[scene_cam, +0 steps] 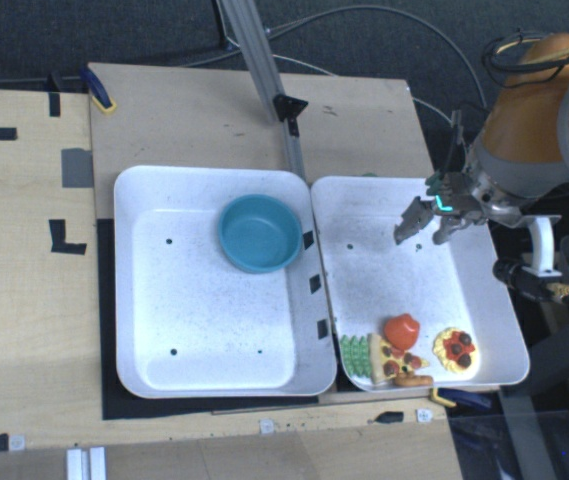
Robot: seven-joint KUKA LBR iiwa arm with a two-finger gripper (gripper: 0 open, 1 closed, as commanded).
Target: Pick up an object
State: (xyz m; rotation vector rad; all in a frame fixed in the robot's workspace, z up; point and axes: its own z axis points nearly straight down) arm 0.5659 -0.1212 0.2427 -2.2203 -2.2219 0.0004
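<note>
My gripper (426, 231) hangs over the far right part of the right bin (384, 268), its two dark fingers spread apart with nothing between them. Toy food lies at that bin's near edge: a red tomato-like piece (401, 330), a green ridged piece (356, 353), a small plate-like piece with mixed food (399, 367), and a yellow round piece with red dots (456, 349). These lie well below the gripper in the view. A blue bowl (259, 232) sits upright in the left bin (164, 298), near its far right corner.
A grey metal pole (264, 68) slants from the top down to the seam between the bins. Cables run across the dark floor at the top. The wooden bench (24, 268) stretches to the left with black tape marks.
</note>
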